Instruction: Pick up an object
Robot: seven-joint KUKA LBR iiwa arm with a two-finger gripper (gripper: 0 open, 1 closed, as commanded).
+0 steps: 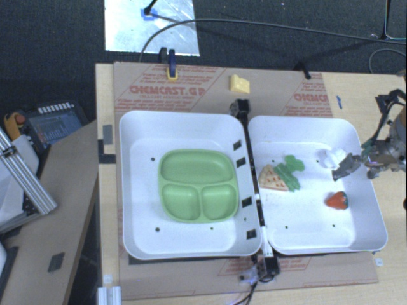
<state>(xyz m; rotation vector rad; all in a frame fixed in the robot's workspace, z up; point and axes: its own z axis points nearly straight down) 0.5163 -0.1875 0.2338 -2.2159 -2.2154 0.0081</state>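
Probably the strawberry (337, 200), seen in the right bin (365, 234) just below the gripper (343, 169), is light and slippery; it should be taken across its middle. Whether the gripper is closed cannot be told.

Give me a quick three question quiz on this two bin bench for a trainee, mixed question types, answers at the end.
1. True or false: the green divided plate lies in the left bin.
2. Which item lies nearest the hand? A) the red strawberry B) the white crumpled item C) the waffle piece
3. Fill in: the yellow block rests on the board, outside both bins, behind the ____ between them.

Key: 1 true. 2 B. 3 divider.
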